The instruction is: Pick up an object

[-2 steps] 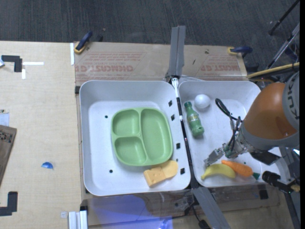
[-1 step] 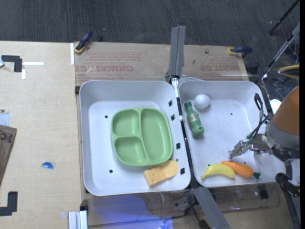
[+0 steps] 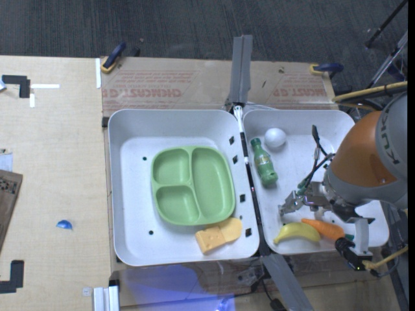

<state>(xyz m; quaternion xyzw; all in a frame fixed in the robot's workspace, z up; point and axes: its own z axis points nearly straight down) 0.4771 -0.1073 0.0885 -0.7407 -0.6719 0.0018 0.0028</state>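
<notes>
In the right bin (image 3: 292, 123) lie a green bottle (image 3: 264, 162), a white ball (image 3: 275, 138), a yellow banana (image 3: 297, 233) and an orange carrot (image 3: 331, 229). My gripper (image 3: 290, 206) hangs low over the right bin's front half, just above the banana and to the left of the carrot. The bottle is up and to its left. Nothing shows between the gripper's tips. The arm's orange band (image 3: 366, 154) hides the bin's right side.
The left bin (image 3: 130, 173) holds a green divided plate (image 3: 193, 185) and a yellow cheese wedge (image 3: 218, 235) at its front edge. A grey divider post (image 3: 241, 70) stands behind the seam between the bins. Cardboard lies behind both bins.
</notes>
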